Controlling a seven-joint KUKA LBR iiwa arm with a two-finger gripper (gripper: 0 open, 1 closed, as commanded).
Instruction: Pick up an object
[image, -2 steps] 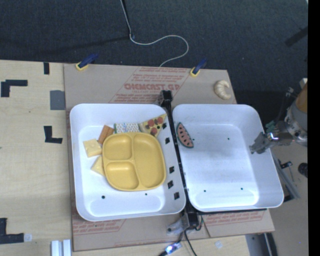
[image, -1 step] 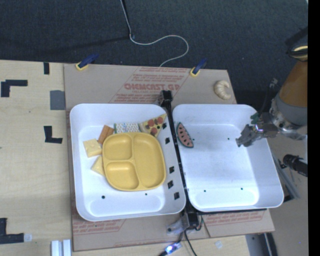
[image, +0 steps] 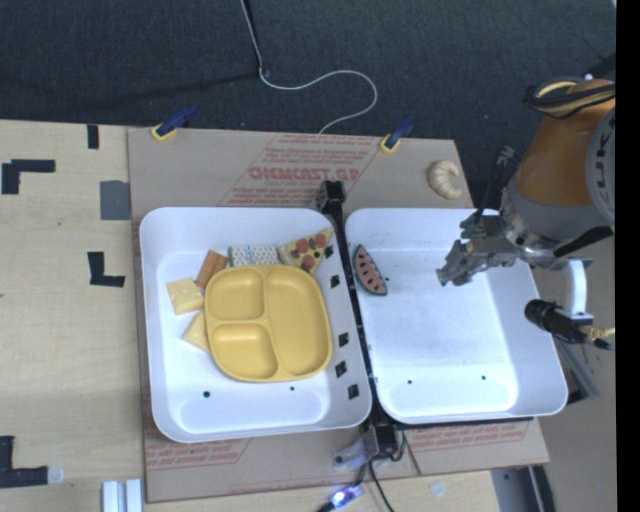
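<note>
The tool hung over the right bin, near its upper right part, and I could not tell its state because it looked dark and small. Nothing was seen held by it. The watermelon slice toy lay in the same bin, close to the left wall, well apart from the tool. In the left bin a yellow divided plate rested, with small flat pieces beside and behind it.
</note>
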